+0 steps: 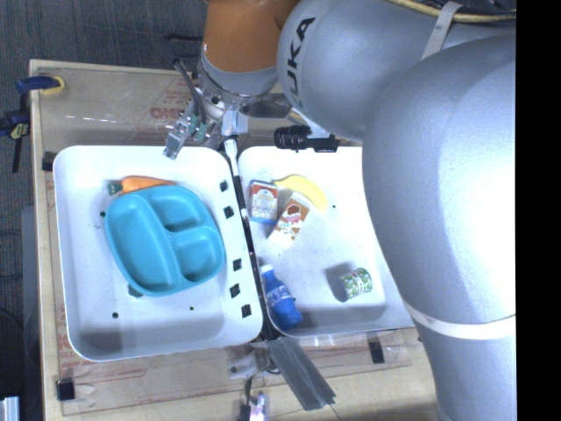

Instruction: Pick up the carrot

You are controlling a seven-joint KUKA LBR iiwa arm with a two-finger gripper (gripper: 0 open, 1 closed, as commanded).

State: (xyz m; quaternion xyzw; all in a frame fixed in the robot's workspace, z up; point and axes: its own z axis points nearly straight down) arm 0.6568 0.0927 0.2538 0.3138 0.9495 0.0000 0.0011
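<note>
Carrot (145, 183): orange, slender, lying at the far edge of the left bin (83, 323), partly under the blue divided tray (165, 239). The arm's pincer (181, 136) hangs over that bin's far right corner; finger spacing indiscernible. White floor lies bare along the bin's near edge.

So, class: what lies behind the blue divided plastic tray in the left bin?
An orange carrot with a green end pokes out behind the blue divided plastic tray; the tray covers its lower side.
</note>
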